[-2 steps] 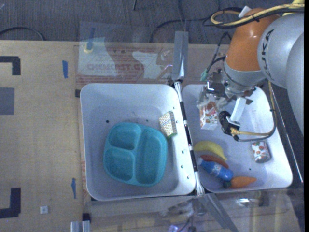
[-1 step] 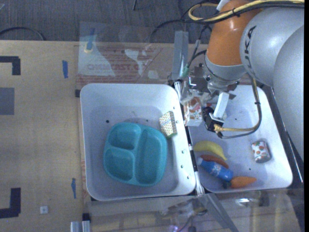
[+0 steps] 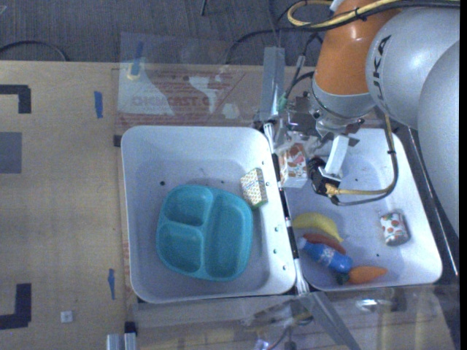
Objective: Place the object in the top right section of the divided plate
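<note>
Spanning a wooden bench, 2 white bins sit above grey floor.

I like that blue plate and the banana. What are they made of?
The teal divided plate looks like smooth moulded plastic: one even colour, rounded ridges, a soft sheen. The small yellow banana is probably a plastic toy, since its colour is flat and unmarked, though the picture is too small to be sure.
</note>
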Controlling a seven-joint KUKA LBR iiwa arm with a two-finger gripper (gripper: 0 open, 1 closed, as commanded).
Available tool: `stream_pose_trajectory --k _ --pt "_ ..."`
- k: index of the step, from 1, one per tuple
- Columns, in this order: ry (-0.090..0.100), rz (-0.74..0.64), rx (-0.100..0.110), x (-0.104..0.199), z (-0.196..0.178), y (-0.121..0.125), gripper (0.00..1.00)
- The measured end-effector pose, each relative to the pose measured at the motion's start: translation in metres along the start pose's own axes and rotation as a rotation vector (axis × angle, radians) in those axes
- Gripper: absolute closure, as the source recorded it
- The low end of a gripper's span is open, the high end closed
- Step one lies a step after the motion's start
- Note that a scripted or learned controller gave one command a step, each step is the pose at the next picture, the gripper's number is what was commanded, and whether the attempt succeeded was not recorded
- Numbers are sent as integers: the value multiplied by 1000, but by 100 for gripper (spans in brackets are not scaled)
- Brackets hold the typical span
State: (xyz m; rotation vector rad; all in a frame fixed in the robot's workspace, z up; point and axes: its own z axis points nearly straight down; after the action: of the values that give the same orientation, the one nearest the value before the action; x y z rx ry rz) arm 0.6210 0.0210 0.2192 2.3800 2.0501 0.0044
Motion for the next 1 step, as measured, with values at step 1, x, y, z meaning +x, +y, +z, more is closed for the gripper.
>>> stream_pose_trajectory --k 1 --pt "-1 -196 5 43 35 -27 100"
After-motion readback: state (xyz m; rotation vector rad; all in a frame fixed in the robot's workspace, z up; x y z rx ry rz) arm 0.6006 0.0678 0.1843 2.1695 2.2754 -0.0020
